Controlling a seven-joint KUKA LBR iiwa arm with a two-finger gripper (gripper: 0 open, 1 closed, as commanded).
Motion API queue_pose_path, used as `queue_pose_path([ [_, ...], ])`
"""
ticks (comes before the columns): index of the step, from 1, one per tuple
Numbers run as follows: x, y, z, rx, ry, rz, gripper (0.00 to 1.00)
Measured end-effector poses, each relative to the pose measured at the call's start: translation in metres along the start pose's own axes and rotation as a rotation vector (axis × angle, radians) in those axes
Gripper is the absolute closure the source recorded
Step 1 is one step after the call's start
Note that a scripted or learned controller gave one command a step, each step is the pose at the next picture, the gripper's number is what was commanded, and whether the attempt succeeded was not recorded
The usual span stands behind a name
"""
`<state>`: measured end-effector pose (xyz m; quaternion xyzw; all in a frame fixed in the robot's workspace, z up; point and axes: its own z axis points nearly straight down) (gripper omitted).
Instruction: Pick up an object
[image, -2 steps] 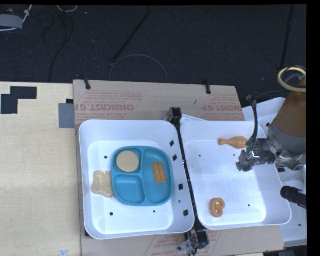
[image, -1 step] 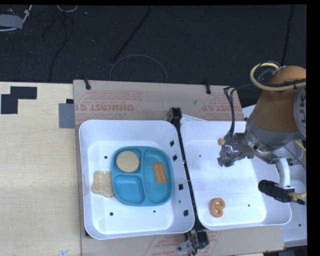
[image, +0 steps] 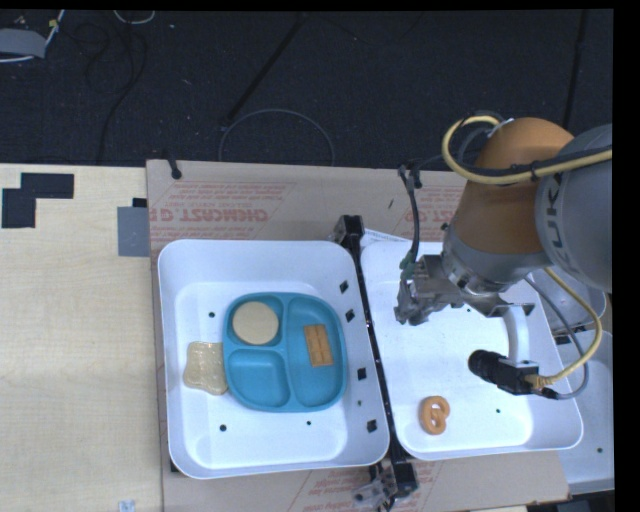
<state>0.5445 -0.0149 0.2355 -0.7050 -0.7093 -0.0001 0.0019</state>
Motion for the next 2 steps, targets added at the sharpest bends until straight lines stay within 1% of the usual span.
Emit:
queue_pose_path([
  [1, 0.059, 0.019, 0.003, 0.001, 0.000, 0.000, 1.00],
  [2, 0.113, 0.039, 0.005, 0.000, -0.001, 0.002, 1.00],
])
